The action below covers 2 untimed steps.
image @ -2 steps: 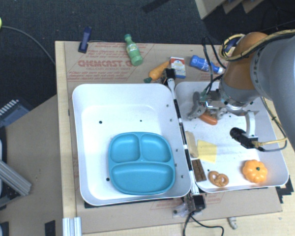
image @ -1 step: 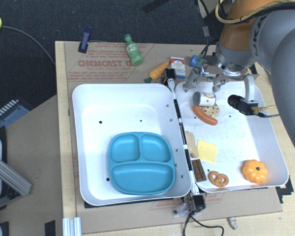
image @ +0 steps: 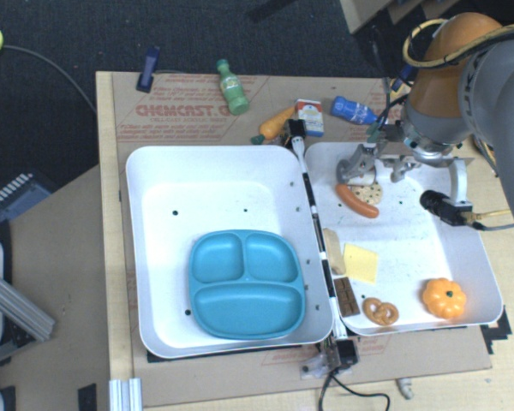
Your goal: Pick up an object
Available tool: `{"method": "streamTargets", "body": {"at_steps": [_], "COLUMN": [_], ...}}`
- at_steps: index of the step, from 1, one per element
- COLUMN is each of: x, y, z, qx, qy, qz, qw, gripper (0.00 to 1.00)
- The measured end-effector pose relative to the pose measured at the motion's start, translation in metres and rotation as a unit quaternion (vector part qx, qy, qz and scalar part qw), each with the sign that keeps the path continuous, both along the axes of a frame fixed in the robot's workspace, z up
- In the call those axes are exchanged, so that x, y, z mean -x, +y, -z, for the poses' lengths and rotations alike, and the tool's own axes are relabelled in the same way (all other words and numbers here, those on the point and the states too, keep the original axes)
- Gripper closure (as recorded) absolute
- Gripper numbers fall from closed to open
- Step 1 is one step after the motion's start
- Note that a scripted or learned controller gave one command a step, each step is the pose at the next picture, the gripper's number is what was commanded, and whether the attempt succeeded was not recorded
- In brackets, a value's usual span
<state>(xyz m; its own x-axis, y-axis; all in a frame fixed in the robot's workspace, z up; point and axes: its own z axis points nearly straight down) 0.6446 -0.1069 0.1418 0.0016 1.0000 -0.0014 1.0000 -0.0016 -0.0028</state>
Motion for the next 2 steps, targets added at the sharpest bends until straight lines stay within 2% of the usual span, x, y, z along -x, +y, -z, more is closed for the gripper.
{"method": "streamTargets", "body": {"at_steps": [1, 2], "x": [-0.016, -0.017], "y": [0.003, 0.002], "z": [0.053, 0.042], "qx": [0.0006, 0.002], "qy": [-0.004, -0.006], "qz": [-0.001, -0.002], "qw": [1.0, 1.0], "gripper": [0.0, 1.0]}}
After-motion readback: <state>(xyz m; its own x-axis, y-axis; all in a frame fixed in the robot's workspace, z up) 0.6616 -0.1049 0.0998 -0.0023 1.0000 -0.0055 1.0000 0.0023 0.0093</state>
